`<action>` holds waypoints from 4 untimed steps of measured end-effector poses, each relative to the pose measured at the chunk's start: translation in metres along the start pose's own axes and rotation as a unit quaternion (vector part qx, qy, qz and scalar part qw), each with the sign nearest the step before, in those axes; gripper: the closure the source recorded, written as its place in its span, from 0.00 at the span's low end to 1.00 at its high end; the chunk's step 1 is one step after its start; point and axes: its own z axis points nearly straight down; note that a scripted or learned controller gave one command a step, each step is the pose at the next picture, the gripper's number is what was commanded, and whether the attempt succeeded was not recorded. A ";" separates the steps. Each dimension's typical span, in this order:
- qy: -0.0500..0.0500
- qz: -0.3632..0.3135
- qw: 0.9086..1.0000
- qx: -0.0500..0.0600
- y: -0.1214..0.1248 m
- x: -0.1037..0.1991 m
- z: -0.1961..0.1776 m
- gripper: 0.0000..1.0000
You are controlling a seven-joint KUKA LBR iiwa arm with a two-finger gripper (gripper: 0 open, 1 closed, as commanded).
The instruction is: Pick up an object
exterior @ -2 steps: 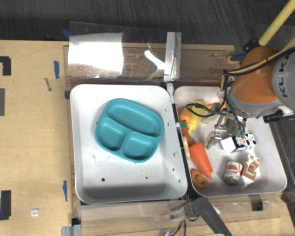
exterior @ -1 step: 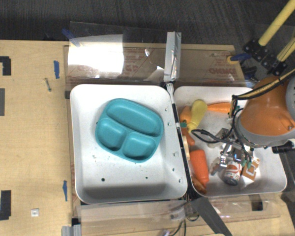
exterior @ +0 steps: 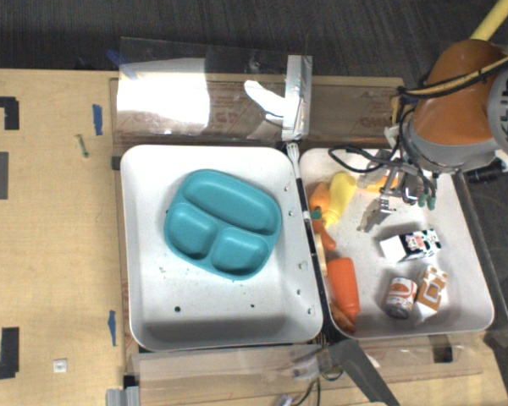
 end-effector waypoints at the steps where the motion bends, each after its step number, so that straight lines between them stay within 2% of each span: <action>1: 0.002 0.001 1.000 0.001 -0.070 0.025 0.062 0.00; 2: -0.009 0.054 0.998 0.000 -0.114 0.084 0.059 0.00; 3: -0.004 0.048 0.999 -0.005 -0.104 0.085 0.051 1.00; 4: -0.003 -0.008 1.000 0.002 -0.125 0.026 -0.090 1.00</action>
